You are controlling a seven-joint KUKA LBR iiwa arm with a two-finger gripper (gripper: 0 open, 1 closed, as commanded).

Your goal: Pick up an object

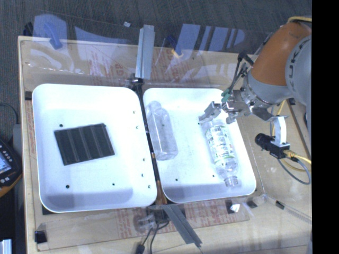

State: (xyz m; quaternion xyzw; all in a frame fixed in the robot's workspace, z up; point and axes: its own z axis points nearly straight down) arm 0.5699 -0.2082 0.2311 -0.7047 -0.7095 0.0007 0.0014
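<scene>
Camera view: gripper (218, 111), can't tell its state, is hovering over the labelled clear plastic bottle (222, 151); I'd centre on the body first.

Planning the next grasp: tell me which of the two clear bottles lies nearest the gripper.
The labelled bottle at the right bin's right side, directly under the gripper; the plain bottle lies along the divider.

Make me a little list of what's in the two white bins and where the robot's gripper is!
left bin: one dark ribbed panel, lying flat
right bin: two clear plastic bottles, lying down
bottle by the divider: no label
labelled bottle: right side, cap toward the near edge
gripper: over the labelled bottle's far end
</scene>
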